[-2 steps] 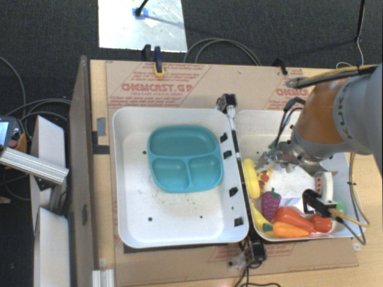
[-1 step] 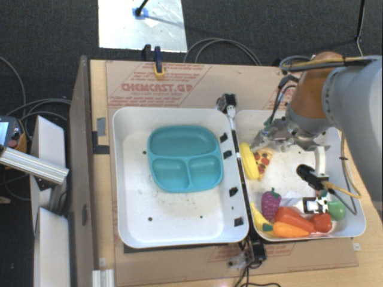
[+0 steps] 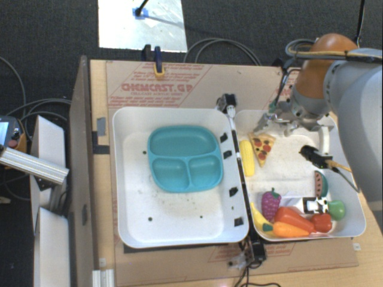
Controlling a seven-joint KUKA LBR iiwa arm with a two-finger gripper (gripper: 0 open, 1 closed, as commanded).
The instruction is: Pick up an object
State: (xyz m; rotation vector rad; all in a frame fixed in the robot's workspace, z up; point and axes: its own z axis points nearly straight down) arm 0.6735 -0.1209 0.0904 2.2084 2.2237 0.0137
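Gripper [image 3: 276,119] lowered over the far end of the right bin [image 3: 353,229], at the tip of the grey arm [image 3: 353,88] reaching in from the right; open or closed, impossible to tell from this angle. Just below and beside it on the bin floor, a toy pizza slice [image 3: 262,147], with a yellow corn cob [image 3: 246,158] alongside, close to the divide between the bins. Farther toward the near end, a watermelon slice [image 3: 321,184] by the right wall, then a crowded corner of purple grapes [image 3: 270,202], an orange carrot [image 3: 291,229], a red vegetable [image 3: 321,222] and a green piece [image 3: 337,208]. Resting in the left bin [image 3: 128,220], apart from all of it, a teal divided plate [image 3: 183,159].
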